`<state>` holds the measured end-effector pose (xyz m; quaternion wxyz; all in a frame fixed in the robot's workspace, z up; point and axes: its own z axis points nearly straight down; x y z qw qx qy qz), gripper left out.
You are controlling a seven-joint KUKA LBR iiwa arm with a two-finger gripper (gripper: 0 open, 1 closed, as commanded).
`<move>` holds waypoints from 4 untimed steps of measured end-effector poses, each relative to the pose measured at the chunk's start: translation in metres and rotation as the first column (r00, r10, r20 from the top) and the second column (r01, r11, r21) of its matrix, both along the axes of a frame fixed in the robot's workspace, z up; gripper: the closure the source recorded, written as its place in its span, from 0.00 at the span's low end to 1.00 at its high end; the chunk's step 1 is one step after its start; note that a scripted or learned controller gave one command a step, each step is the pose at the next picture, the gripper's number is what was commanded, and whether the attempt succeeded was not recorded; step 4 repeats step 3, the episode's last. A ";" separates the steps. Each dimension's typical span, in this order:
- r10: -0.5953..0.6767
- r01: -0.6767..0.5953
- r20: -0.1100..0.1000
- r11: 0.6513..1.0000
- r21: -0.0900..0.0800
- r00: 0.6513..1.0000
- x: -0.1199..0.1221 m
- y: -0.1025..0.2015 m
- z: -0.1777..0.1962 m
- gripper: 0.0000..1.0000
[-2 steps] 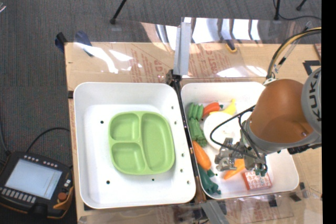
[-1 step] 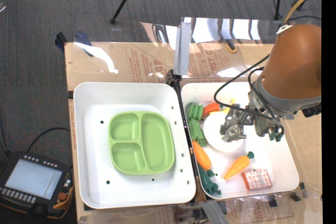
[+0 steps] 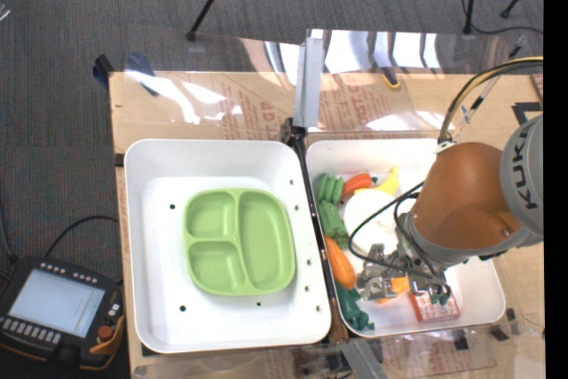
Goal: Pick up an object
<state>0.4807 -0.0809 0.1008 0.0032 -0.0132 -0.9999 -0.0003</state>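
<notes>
Right bin (image 3: 488, 293): arm hides items; pincer (image 3: 390, 281) fingers unclear.

The arm (image 3: 479, 200), with its orange band, covers much of the right bin (image 3: 404, 151), hiding the floor and whatever lies beneath it. The gripper (image 3: 390, 280) sits among cables and metal parts, and its fingertips cannot be made out. A small orange piece (image 3: 399, 285) beside it is too crowded by hardware to tell whether it is gripped. The white object (image 3: 364, 210) is partly hidden behind a black cable and the wrist. The red-and-white packet (image 3: 433, 306) carries print too small to read. The carrot (image 3: 340, 262) has its lower end obscured (tangled with green pieces). The handheld controller (image 3: 58, 315) is cut off by the picture's lower-left edge.
</notes>
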 end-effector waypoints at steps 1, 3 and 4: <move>0.098 -0.098 0.017 0.995 -0.001 0.995 -0.002 0.037 0.147 1.00; 0.311 -0.311 0.017 0.950 -0.002 0.950 0.045 0.053 0.133 1.00; 0.311 -0.311 0.017 0.950 -0.002 0.950 0.045 0.053 0.133 1.00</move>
